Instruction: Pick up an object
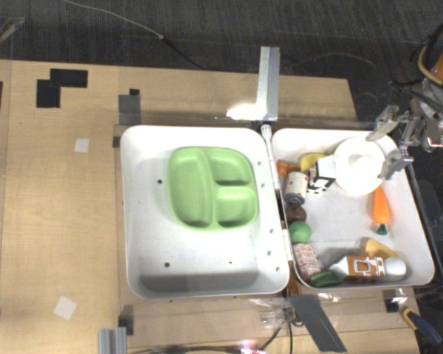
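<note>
At the upper right of the frame, the grey arm (441, 57) reaches in from the right edge — its orange band just visible at the corner. Its pincer (393, 147) hangs below the wrist, two metal fingers (382, 124) spread apart — nothing between them.

A robotics laboratory is indicated by a plywood desk (52, 198) marked with black tape squares (59, 85), two white bins (140, 220) fixed by metal brackets (269, 83), and loose cables (96, 9) on grey carpet.
</note>
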Robot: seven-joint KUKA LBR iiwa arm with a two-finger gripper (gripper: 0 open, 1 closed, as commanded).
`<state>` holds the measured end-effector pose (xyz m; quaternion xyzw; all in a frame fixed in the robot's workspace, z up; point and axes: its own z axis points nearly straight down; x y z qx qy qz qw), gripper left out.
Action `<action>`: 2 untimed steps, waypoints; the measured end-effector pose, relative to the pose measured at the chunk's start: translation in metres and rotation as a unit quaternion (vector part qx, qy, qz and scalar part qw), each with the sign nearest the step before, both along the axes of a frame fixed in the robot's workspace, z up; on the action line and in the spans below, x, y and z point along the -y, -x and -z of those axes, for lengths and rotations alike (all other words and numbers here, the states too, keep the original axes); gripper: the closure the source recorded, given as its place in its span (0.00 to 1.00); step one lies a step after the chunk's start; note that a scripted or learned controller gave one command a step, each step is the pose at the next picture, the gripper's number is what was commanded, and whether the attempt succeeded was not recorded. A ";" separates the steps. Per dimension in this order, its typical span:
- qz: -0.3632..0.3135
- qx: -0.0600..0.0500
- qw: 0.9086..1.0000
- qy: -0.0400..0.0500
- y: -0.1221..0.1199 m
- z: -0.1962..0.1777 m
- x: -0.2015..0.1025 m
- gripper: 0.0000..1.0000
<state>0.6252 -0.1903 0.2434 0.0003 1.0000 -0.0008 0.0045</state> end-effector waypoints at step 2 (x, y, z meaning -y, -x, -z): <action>0.002 0.003 1.000 0.001 0.084 0.149 0.015 0.00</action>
